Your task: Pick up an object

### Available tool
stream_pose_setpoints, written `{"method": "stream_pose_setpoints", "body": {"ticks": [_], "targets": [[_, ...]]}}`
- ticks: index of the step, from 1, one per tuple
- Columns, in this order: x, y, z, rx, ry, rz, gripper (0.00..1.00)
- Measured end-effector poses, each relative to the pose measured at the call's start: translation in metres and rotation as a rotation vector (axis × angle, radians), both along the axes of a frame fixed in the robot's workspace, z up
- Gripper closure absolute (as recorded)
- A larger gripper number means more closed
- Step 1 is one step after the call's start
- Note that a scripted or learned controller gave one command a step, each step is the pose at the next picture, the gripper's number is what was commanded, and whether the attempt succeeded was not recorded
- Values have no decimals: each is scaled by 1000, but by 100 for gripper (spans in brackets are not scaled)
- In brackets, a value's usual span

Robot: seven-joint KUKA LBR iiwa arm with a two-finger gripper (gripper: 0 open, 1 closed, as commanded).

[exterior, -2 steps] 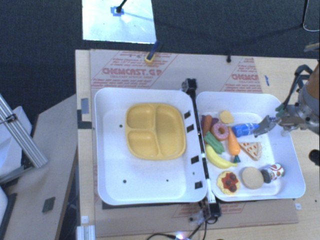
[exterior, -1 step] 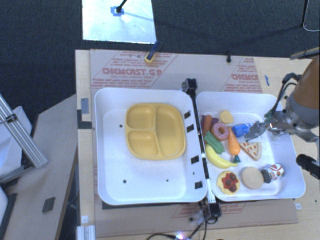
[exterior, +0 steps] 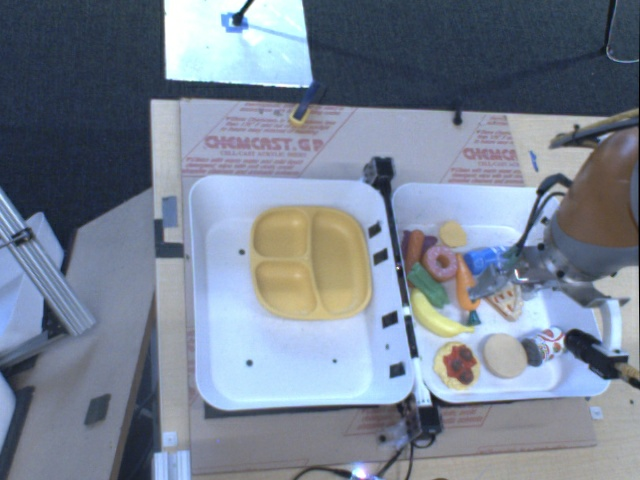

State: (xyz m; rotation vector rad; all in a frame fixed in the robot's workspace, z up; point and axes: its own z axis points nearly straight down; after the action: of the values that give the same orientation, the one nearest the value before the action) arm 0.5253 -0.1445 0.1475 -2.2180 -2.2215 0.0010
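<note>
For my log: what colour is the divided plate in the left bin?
Yellow. The divided plate shows plainly in the camera view, lying in the left bin.

toy food (exterior: 440, 264) | mixed pieces, clustered loosely | lying flat | right bin (exterior: 500, 196)

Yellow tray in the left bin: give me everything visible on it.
The yellow tray is a rounded-rectangle plate, plastic by its look, split into three compartments: two smaller ones on the left side, one long one on the right. It lies flat and slightly rotated on the floor of the left bin, towards the far half. All three compartments look empty.
</note>
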Motion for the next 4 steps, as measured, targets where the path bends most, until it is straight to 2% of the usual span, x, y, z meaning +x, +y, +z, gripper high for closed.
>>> {"method": "stream_pose_setpoints", "body": {"ticks": [1, 2, 3, 4], "targets": [[-6, 3, -44, 0, 0, 0, 0], [-3, -1, -57, -7, -12, -3, 0], [-2, -2, -46, -10, -17, -3, 100], [-5, 2, 16, -3, -8, 2, 100]]}}
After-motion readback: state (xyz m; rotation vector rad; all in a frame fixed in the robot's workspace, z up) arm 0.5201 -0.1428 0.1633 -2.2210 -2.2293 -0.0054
